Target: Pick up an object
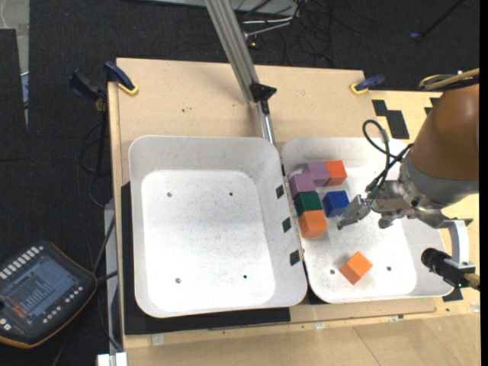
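Six blocks lie in the right bin, none lifted yet.
The end effector hovers just right of the blue block; whether it is wide or narrow, I cannot tell. Grasp and lift remain.

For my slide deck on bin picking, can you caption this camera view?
KUKA arm's gripper hovers beside clustered purple, orange, green and blue cubes in the right white bin; a lone orange cube lies apart.

The claw hangs over the right bin — blue cube just beside it, a lone orange cube below.
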Tool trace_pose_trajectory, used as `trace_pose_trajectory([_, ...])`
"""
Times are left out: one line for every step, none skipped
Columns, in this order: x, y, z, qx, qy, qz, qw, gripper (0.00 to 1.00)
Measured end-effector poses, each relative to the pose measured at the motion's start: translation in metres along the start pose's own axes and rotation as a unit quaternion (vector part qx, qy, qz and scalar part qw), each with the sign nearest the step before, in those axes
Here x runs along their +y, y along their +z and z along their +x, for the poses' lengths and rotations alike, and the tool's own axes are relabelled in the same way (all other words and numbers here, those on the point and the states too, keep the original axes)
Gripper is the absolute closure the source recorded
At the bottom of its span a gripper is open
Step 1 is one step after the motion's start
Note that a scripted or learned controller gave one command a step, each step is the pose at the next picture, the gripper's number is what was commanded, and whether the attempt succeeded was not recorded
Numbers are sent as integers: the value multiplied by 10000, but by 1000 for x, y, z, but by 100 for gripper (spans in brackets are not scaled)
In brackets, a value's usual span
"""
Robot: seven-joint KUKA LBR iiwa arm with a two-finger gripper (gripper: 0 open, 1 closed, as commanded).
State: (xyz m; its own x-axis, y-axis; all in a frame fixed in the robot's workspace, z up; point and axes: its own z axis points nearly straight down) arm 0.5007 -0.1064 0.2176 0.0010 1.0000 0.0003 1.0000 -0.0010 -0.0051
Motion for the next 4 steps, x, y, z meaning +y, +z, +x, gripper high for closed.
trace_pose_trajectory([3,45,4,5,-3,3,10000,0])
trace_pose_trajectory([6,89,1,4,1,3,10000,0])
trace_pose_trajectory([8,77,1,-4,-5,-35,10000,100])
trace_pose_trajectory([7,14,2,-10,-18,-62,10000,100])
